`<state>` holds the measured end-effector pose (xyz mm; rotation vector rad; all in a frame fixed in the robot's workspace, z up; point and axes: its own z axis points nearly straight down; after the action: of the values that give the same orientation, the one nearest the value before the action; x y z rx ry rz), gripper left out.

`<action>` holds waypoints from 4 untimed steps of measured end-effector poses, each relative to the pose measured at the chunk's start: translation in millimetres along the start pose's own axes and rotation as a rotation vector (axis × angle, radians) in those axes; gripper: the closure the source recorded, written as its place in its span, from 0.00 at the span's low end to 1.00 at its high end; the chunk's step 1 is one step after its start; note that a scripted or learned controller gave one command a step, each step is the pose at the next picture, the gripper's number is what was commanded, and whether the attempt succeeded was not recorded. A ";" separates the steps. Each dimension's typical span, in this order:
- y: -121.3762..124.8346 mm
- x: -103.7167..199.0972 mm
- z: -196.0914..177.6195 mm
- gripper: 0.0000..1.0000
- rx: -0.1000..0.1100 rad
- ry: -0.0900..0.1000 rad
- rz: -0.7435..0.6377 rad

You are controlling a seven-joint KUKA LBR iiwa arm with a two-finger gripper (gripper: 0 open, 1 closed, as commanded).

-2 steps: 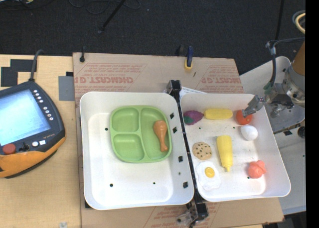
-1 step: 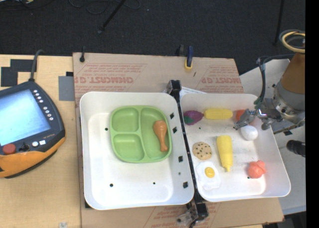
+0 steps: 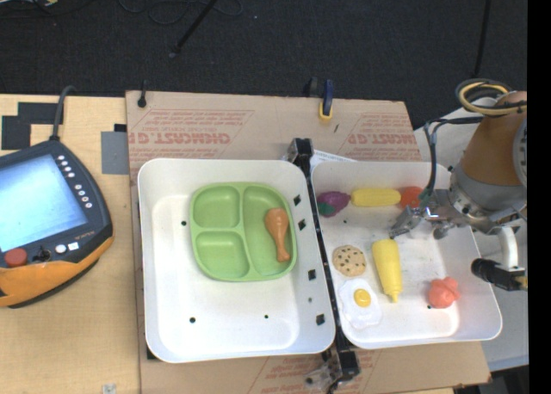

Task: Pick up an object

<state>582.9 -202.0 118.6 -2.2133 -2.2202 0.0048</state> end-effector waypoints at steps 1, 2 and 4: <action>0.9 4.0 32.7 0.00 -0.002 -0.001 -0.001; 0.8 3.0 21.2 1.00 -0.002 0.000 0.000; 3.9 15.9 -73.3 1.00 -0.010 -0.003 0.002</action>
<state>587.3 -186.2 191.9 -2.2219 -2.2240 -0.0027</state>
